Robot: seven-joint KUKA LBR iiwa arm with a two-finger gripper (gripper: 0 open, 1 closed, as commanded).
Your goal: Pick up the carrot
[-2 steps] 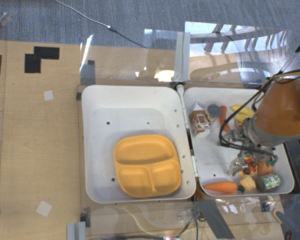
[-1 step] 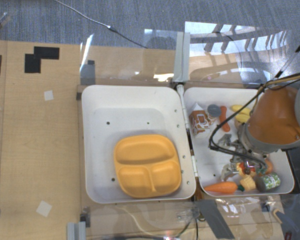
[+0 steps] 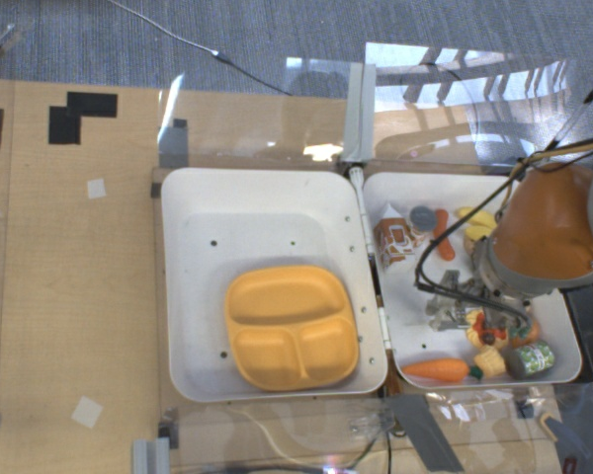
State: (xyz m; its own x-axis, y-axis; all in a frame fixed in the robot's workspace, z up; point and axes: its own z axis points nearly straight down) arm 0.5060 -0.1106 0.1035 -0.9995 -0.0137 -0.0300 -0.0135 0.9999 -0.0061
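Below, the carrot point(image 3: 437, 369) lies near the bin's point(image 3: 405, 200) front wall, beside the fingers point(image 3: 453, 314).

The arm point(image 3: 583, 220) reaches in from the right side of the camera view, its grey body cut off by the frame edge. Just above the wrist sits the broad orange band point(image 3: 544, 227), shaped like a rounded cone that widens toward the wrist. Below the band a grey ring point(image 3: 504, 279) leads to the gripper point(image 3: 465, 314), which points downward and to the left, low over the right bin. Dark cables point(image 3: 455, 250) run from the arm's upper side, loop out to the left of the orange band and curl back in at the wrist. The metal gripper parts are small and cluttered here, so their spacing is unclear.
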